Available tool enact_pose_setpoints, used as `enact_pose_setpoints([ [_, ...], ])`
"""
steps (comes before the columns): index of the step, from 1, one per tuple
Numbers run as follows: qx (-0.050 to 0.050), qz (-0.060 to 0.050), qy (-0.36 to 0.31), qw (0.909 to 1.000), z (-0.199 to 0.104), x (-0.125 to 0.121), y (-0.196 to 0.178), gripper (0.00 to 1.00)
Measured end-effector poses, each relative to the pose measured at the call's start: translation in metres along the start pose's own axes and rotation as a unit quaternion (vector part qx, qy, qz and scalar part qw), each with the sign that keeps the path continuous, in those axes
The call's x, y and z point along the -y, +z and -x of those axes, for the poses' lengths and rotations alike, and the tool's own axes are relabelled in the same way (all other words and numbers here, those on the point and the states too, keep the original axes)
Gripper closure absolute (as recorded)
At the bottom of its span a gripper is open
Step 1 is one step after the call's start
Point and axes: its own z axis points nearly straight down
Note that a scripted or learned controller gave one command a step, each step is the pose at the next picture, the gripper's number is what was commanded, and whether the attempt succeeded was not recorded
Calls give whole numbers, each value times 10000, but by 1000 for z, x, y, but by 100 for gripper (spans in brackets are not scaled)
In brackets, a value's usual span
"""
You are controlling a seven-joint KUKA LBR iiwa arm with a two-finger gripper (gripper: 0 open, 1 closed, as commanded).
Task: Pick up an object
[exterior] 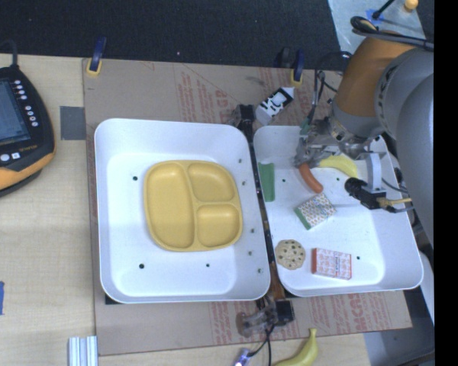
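Gripper (311, 152): low at right bin's (382, 277) far edge; finger state unclear.
Hot dog (311, 178): just beside gripper.
Yellow divided tray (192, 204): middle of left bin (122, 269).

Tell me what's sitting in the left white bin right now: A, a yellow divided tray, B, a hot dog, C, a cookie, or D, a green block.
A: the yellow divided tray lies in the middle of the left bin, while the cookie, green block and hot dog are all in the right bin.
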Motion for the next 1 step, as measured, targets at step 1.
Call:
enact_pose_setpoints([
  [1, -5, 11, 11, 10000, -46, 42, -90, 100],
])
